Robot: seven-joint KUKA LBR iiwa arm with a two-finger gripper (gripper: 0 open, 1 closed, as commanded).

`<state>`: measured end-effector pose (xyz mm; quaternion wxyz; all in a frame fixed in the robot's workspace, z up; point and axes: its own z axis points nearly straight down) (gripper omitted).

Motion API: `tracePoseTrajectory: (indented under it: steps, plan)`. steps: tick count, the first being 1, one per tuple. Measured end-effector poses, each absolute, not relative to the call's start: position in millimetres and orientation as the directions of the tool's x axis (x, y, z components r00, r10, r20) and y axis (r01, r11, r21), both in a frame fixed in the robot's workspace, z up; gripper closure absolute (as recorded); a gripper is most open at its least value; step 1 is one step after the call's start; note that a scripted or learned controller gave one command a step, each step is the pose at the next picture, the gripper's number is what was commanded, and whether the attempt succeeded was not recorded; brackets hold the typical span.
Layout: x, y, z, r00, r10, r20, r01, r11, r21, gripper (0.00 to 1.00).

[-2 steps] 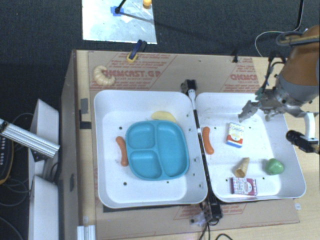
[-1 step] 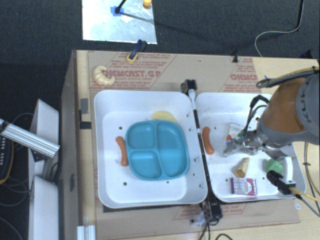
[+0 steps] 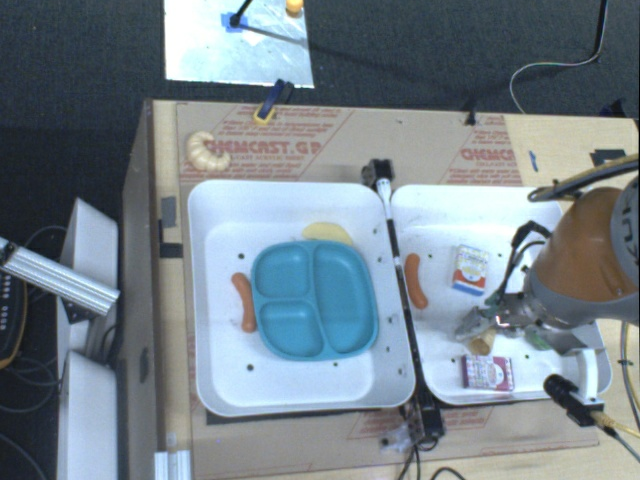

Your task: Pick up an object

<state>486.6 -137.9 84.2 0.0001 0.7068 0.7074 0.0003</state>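
Gripper point(image 3: 478, 326) sits low in the right bin point(image 3: 440, 208), toward its front edge, with a small tan piece point(image 3: 483, 344) directly beneath it; whether its fingers are spread or pressed together cannot be told, as the metal parts blur into each other there. The tan piece looks the likeliest target. It seems small, light and probably stiff, so a pinch across its narrow width should do, though it could skid on the smooth white floor if caught off-centre.

Other candidates share that bin. A pink box point(image 3: 488, 373) lies flat near the front edge, just beside the tan piece; it is likely light cardboard, crushable, best taken across its short sides. A white box point(image 3: 470, 268) lies further back, near the middle, and would handle the same. A sausage point(image 3: 414, 281) lies along the left wall, rounded and probably slick, best gripped at mid-length.

The left bin point(image 3: 215, 298) holds a blue tray point(image 3: 315, 300), broad and flat, a poor fit for narrow fingers.
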Motion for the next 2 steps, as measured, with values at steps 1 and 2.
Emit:
tracePoseTrajectory:
  steps: [1,2]
  plan:
    - [488.2,-137.4,95.1,-0.002,1.0,0.001,1.0,0.002,0.004,1.0]
    - [514.5,-66.0,185.0,-0.004,1.0,0.001,1.0,0.004,0.004,1.0]
